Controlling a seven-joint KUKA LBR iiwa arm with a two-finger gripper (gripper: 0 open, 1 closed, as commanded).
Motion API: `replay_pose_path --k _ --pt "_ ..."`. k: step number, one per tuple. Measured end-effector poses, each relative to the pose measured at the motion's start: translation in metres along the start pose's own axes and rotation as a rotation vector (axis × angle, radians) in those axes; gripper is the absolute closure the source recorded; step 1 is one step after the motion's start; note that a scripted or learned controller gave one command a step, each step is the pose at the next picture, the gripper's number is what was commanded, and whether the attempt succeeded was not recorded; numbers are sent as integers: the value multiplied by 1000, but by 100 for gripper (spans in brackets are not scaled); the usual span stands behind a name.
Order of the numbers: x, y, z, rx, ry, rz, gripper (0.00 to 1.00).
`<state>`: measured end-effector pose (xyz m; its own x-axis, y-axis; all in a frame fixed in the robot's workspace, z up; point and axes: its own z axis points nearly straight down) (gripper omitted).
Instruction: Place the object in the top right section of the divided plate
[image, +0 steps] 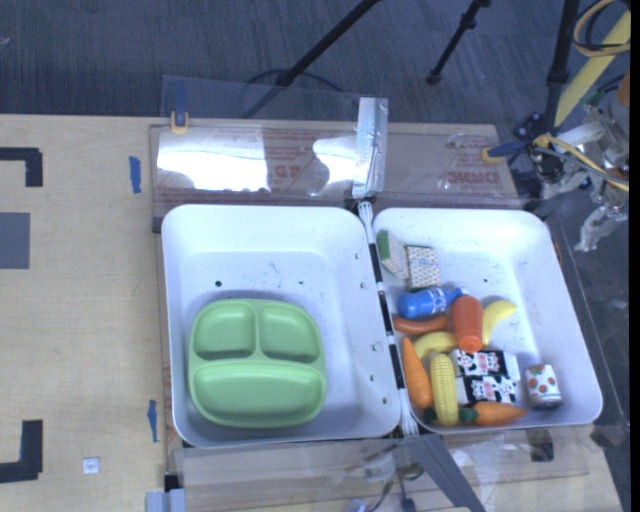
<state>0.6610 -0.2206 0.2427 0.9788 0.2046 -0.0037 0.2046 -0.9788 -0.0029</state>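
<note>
A green divided plate lies in the left bin, with two small sections at its far side and one large section nearer me. Its top right section holds nothing. The right bin holds a pile of toy foods: a blue can, a red-orange sausage, a banana, a corn cob and a carrot. My gripper hangs outside the right bin, past its far right corner and well away from the toys.
More items in the right bin: a cow-patterned box, a spotted cup, a patterned card box and a second carrot. A clear taped wall stands behind both bins. Cables and tripod legs lie at the back right.
</note>
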Motion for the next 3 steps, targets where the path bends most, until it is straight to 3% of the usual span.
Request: replay_pose_path --k 1,2,3 --pt "-2 1 -42 -3 5 2 0" --pt "-2 1 -42 -3 4 2 0" --pt "-2 0 -13 0 0 1 0"
